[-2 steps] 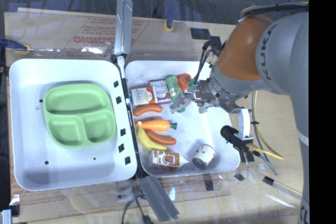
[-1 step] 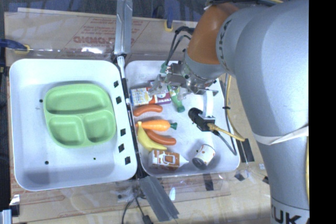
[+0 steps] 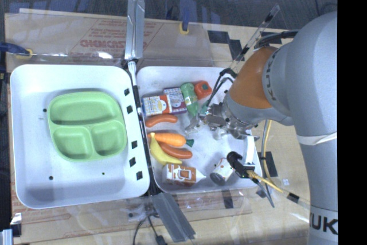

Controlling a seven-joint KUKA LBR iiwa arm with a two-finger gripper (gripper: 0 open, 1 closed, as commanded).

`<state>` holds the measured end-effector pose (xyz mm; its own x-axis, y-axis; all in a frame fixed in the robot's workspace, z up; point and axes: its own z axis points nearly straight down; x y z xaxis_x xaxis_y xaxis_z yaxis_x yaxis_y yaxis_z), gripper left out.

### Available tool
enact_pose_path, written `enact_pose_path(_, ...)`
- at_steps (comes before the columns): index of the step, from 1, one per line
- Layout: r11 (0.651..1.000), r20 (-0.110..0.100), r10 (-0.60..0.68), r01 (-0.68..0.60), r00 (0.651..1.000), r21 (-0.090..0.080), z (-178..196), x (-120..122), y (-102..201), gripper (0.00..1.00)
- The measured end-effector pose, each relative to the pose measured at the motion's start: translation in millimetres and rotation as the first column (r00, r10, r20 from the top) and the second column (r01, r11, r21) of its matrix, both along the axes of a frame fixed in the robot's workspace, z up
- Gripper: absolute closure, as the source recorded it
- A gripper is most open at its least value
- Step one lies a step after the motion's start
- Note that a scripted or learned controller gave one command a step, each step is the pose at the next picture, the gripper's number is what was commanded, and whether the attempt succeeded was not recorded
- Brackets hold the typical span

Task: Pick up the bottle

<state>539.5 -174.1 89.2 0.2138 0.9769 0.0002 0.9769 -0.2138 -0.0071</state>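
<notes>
Surface (image 3: 69, 28): two white bins side by side, seen from above at a slant.

Left bin (image 3: 28, 123): holds one green tray (image 3: 86, 123) with three sections, lying flat near the middle.

Right bin (image 3: 172, 73): holds mixed goods.
- Bottle (image 3: 189, 97): green, at the bin's upper middle, lying roughly along the bin's length, between a dark red carton (image 3: 174, 99) and a red-orange piece (image 3: 202, 89). Its lower end is beside the tool.
- Small carton (image 3: 153, 105), red and white, left of the dark red carton.
- Sausage (image 3: 162, 120) just below the cartons.
- Carrot (image 3: 169, 139), banana (image 3: 157, 152) and a second red sausage (image 3: 179, 152), close together at the bin's left middle.
- Juice box (image 3: 179, 175) near the bottom edge.
- Can (image 3: 221, 171), tipped over, at lower right.

Arm (image 3: 298, 83): grey with orange band, reaching in from the right across the right bin.

Tool (image 3: 200, 120): low in the right bin, just below the bottle. Finger spread: cannot tell. Nothing visibly gripped.
</notes>
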Motion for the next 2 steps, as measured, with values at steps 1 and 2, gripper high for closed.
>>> enact_pose_path(1,0.965,0.003,0.262,-0.262,0.965,0.000,0,46,60,0.00)
enact_pose_path(2,0.895,0.004,0.446,-0.446,0.895,0.000,1,69,-18,0.00)
